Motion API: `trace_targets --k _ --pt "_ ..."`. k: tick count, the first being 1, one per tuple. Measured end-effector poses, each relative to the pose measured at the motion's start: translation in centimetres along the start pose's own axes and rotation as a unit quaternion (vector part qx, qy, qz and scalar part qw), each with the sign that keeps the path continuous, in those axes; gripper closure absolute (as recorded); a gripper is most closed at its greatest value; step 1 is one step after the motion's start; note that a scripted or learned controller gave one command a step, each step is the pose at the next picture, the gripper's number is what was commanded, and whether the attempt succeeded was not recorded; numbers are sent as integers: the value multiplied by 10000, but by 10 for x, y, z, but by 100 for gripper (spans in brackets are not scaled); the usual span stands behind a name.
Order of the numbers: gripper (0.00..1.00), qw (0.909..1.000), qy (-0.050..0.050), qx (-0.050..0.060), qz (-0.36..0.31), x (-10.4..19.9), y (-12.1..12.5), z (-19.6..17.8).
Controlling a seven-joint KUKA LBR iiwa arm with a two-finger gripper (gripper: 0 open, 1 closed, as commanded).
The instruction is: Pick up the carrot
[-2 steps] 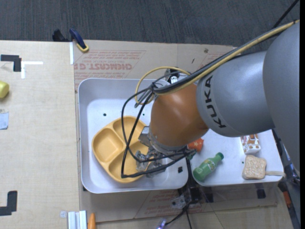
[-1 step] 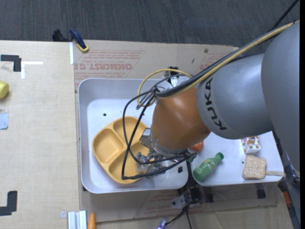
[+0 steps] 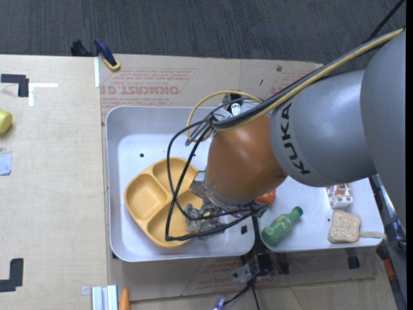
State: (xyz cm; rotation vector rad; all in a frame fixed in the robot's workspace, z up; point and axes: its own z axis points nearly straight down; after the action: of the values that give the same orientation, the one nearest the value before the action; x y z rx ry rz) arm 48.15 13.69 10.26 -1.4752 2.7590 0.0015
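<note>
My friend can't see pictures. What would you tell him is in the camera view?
A big grey and orange robot arm reaches down over a yellow divided plate in the left white bin. In the right bin lie a green bottle and a slice of toast.

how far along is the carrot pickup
Done: the arm has reached into the left bin, its gripper low beside the yellow divided plate. In hand: nothing visibly gripped. Left: grasping and lifting the carrot; an orange bit under the arm may be it.
</note>
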Motion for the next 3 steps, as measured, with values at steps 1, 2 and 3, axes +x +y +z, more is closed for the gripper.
trace_targets --k 1,2,3 --pt "100 9394 -24 39 -3429 14 -18 7" --pt "100 9411 -47 56 -3381 13 -21 -3" --pt "100 9441 -5 -15 -3296 15 -18 -17"
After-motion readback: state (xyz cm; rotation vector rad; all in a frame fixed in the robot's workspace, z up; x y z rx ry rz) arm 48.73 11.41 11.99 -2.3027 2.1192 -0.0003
